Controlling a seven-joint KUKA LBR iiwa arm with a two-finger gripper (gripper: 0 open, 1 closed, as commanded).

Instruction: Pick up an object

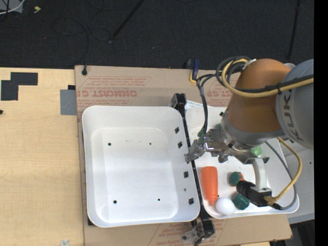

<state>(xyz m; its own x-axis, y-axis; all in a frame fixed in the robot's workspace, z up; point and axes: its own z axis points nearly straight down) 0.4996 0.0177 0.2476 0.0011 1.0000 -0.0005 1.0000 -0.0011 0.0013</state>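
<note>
We note an orange tapered plastic cylinder [209,182] lying in the right shallow white bin [290,207], close to the divider, with a white round ball [224,205] touching its near end. Two dark green small round pieces [235,178] [241,202] sit just beside — one near a black fixture. The gripper [205,146] hangs over this bin's left edge; fingers open or closed — we cannot tell. The left white bin [92,163] sits on the wooden table [36,163].
</note>
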